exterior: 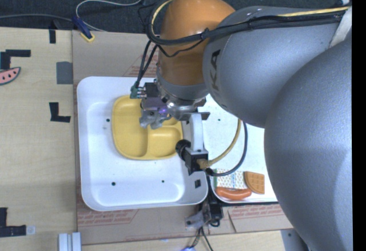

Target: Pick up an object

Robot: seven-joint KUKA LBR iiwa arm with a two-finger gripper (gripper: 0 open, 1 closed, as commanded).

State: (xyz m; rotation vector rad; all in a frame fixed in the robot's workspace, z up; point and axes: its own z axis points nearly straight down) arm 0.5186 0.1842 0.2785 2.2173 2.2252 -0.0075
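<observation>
A yellow two-compartment dish (132, 132) lies in the left white bin (108, 187), toward its upper right. My gripper (152, 117) hangs straight down over the dish's right half, near the ridge between its compartments. The orange wrist band and the grey arm hide the dish's upper right part. Whether the gripper touches the dish cannot be made out.
The right white bin (226, 161) is mostly covered by the arm. At its near edge lie a red-orange sausage-like toy (232, 192) and an orange waffle-like piece (255, 181). A black cable (201, 221) hangs near the bins' front. Cardboard surrounds the bins.
</observation>
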